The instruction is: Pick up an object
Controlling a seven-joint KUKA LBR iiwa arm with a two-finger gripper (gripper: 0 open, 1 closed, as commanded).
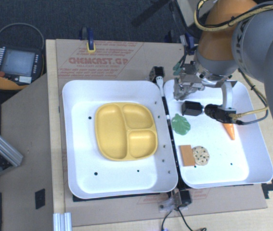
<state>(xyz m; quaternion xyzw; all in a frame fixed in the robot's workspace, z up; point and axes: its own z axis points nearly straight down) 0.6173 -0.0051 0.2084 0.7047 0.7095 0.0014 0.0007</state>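
Observation:
The right bin (237, 165) holds a green leafy piece (180, 124) near its left wall. An orange carrot-shaped piece (229, 130) lies to the right. Toward the front sit a round speckled cookie (201, 155) and a flat brown slab (186, 155), side by side. My gripper (183, 93) hangs over the bin's far left corner, beyond and slightly right of the green piece. I see nothing held in it. The grey arm with its orange band (223, 23) hides the bin's far right part.
A yellow divided plate (125, 130) lies in the middle of the left bin (73, 129). Black fittings with a yellow cable (215, 112) hang below the wrist, between the gripper and the carrot piece. A handheld controller (16, 66) rests off the bench at left.

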